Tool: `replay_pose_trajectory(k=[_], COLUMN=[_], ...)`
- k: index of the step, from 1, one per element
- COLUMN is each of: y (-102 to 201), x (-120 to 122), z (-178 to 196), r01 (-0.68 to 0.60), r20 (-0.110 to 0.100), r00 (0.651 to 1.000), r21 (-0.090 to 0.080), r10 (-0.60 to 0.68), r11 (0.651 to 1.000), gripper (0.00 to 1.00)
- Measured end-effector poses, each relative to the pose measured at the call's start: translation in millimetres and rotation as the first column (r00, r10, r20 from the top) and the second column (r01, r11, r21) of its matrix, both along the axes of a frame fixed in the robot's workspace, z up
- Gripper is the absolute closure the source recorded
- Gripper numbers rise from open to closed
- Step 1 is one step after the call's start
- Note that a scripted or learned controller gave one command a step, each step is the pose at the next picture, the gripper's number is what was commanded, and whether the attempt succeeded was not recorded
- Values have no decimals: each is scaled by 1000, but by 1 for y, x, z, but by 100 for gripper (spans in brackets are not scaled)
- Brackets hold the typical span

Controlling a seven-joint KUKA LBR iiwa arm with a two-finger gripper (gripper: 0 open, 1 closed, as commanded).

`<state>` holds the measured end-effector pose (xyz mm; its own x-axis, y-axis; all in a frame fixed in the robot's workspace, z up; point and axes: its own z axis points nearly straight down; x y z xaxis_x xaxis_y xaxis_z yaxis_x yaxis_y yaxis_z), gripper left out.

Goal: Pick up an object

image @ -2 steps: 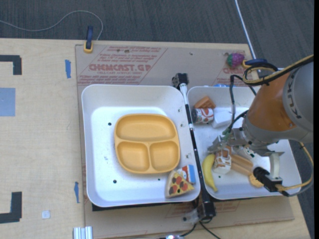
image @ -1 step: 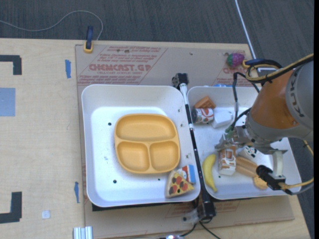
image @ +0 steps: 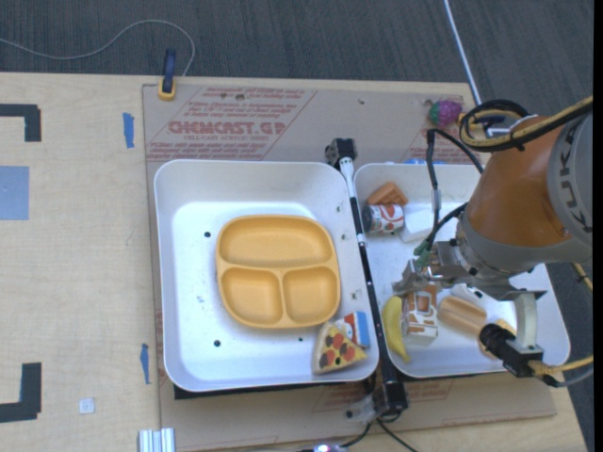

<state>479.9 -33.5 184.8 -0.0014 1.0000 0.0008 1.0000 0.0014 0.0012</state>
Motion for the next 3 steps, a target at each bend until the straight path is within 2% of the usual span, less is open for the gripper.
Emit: replay_pose_trajectory(k=[1, 2, 3], y=[30, 34, 54], x=[1, 0, 123], z=[17, 15, 0], r01=[0, 0, 0], r20=[3, 0, 0], r00=[1000, 1000, 1000], r21=[-1, 0, -1], r10=[0, 0, 0], r11=[1000, 1000, 1000], gripper=[100, 100, 100])
